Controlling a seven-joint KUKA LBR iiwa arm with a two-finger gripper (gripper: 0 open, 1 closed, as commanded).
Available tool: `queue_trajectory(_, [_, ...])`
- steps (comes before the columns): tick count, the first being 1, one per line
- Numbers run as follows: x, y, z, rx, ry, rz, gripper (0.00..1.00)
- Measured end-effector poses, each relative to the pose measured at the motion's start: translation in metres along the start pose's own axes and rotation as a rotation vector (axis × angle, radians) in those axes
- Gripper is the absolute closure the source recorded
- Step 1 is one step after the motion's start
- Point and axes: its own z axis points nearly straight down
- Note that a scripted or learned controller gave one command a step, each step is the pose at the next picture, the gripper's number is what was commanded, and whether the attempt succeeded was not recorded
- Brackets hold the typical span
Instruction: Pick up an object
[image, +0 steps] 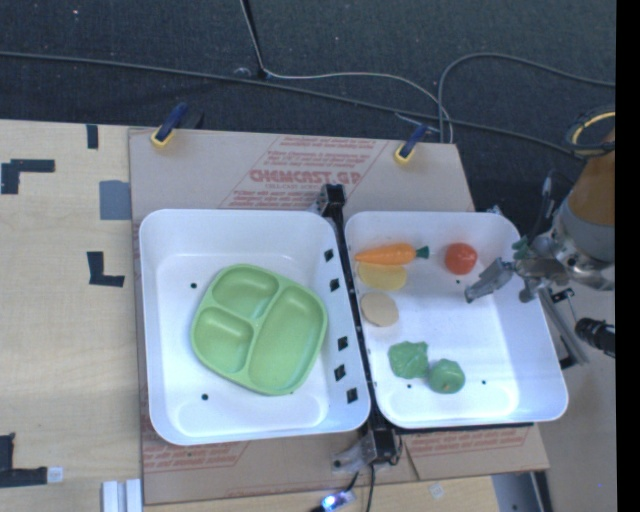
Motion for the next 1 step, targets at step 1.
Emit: queue_trajectory(1, [0.0002, 0.0032, -0.0074, -0.013, -0.003, -0.004, 0.00])
